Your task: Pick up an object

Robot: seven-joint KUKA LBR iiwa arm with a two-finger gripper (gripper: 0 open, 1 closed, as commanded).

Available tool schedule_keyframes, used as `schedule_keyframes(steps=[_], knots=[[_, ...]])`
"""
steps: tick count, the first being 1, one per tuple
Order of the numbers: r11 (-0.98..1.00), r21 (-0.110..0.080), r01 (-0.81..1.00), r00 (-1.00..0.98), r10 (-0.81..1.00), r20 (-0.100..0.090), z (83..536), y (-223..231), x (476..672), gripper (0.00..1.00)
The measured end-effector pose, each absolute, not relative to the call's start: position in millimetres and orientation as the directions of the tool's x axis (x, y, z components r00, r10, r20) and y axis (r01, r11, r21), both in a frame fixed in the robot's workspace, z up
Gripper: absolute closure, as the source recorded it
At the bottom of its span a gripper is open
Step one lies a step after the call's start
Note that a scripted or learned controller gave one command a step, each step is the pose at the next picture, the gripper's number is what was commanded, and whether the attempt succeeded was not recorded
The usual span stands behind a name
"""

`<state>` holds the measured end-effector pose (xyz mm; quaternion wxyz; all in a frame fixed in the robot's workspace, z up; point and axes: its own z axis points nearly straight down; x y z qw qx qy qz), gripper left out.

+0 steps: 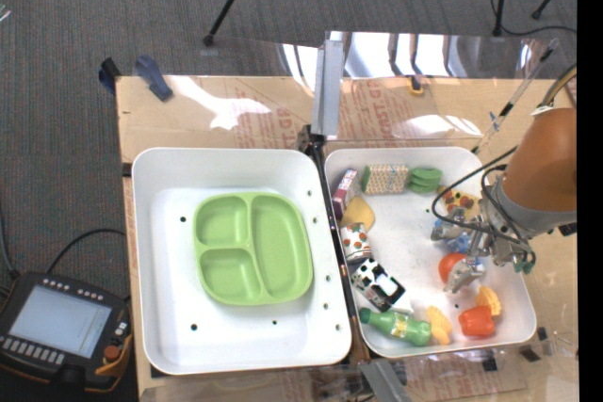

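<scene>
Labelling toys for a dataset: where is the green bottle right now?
The green bottle lies along the near edge of the right bin, just below the black-and-white toy.

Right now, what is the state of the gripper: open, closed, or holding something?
Gripper: cannot be told. It hangs low in the right bin, right beside an orange round toy; a grasp cannot be confirmed.

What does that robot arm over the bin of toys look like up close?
The arm ends in a broad, rounded orange band above a grey wrist. Dark cables loop out beside the wrist. Below it sits the gripper, a small cluster of grey metal parts with pale metallic fingers. I can make out no markings.
</scene>
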<state>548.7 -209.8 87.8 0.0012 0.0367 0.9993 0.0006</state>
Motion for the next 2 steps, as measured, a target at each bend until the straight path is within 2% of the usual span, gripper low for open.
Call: schedule_keyframes(steps=[1, 2], knots=[[0.961, 0.002, 0.276, -0.961, 0.276, 0.002, 86.9, -210.9, 511.8, 0.0], [0.939, 0.003, 0.345, -0.939, 0.345, -0.001, 87.3, -208.2, 589.8, 0.0]])
